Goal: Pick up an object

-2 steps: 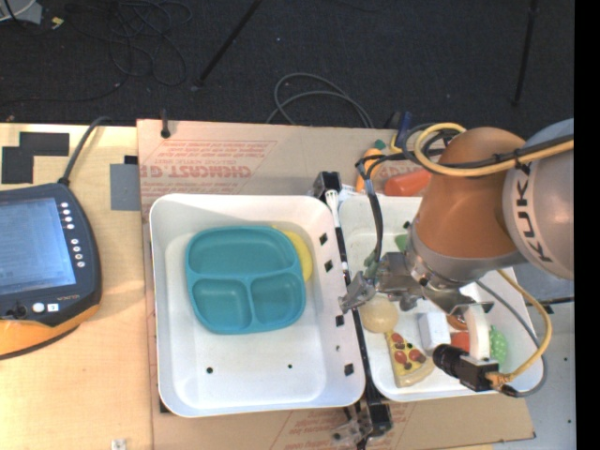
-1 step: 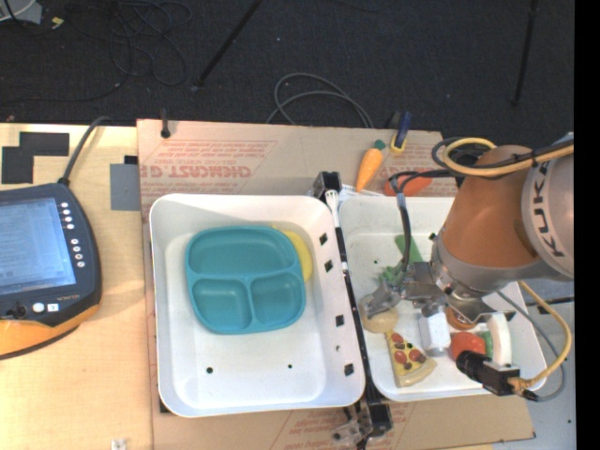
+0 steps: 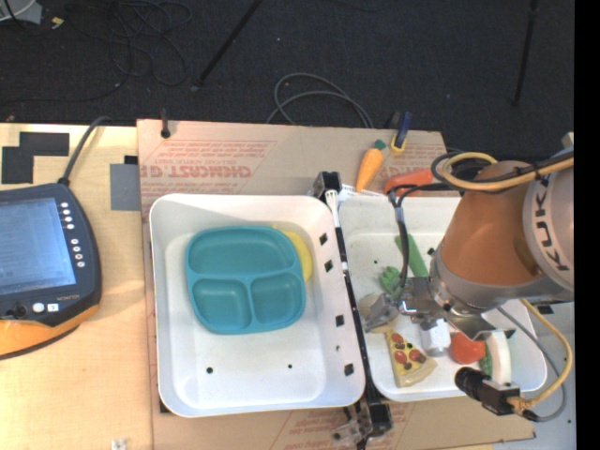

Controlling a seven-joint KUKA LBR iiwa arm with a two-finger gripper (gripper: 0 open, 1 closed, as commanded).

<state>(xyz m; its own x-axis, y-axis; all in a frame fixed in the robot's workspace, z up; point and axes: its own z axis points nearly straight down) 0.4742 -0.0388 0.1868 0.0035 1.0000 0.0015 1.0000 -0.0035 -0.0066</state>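
Nearest to me, the toy pizza slice (image 3: 410,357) lies flat, topping side up, at 6 o'clock in the right bin (image 3: 370,237), close to the front wall. Its long axis runs 11 to 5: the tip points to 11 o'clock, toward the divider between the bins, and the crust end faces 5 o'clock.

A red item (image 3: 465,348) sits at 3 o'clock from the slice, partly tucked under the arm, so I can't name it.

The gripper (image 3: 422,317) hangs low in the right bin at 1 o'clock from the slice, just beside its tip end. The wrist covers it, so I can't tell whether it's released, clenched or grasping anything.

The arm (image 3: 483,228), with its orange band up, comes in from 3 o'clock and hides the right half of that bin.

Two green toy pieces lie beyond the gripper. A leafy one (image 3: 389,277) is at its 11 o'clock. A longer one (image 3: 410,251) is just past that, with its long axis roughly 11 to 5.

In the left bin (image 3: 244,378), a teal divided plate (image 3: 247,279) with three compartments sits centre-far. It rests on a yellow thing (image 3: 301,251) whose edge pokes out at the plate's 2 o'clock.

A teach pendant (image 3: 37,251) lies at 9 o'clock, off the bins, screen up.

Farthest out, on the cardboard sheet (image 3: 234,157), is a toy carrot (image 3: 370,165). Its green top points to 1 o'clock and its orange tip to 7. A blue-handled item (image 3: 401,131) lies just beyond it.
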